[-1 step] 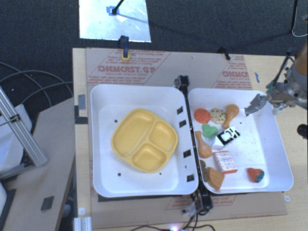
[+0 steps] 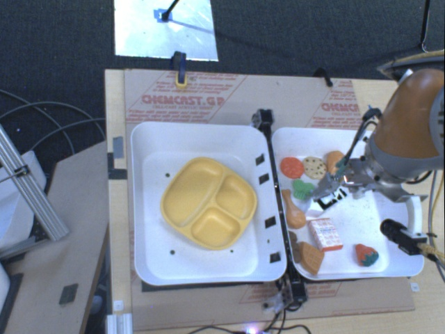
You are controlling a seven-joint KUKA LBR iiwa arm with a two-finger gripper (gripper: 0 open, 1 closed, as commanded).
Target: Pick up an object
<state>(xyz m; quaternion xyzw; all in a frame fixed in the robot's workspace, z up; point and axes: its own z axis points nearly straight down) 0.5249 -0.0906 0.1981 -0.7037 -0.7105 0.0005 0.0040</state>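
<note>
**Even overhead light, glare at the top**

The two shallow white plastic bins [image 2: 208, 134] are lit brightly and evenly, with only faint shadows cast. Strong glare is thrown off a square reflective metal sheet [image 2: 165, 19]. The orange-banded grey arm [image 2: 410, 117] is rendered softly blurred; overall grain is noticeable.

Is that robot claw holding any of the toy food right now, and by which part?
It cannot be told. The gripper sits low in the right bin, near the green piece, with nothing visibly in it.
</note>
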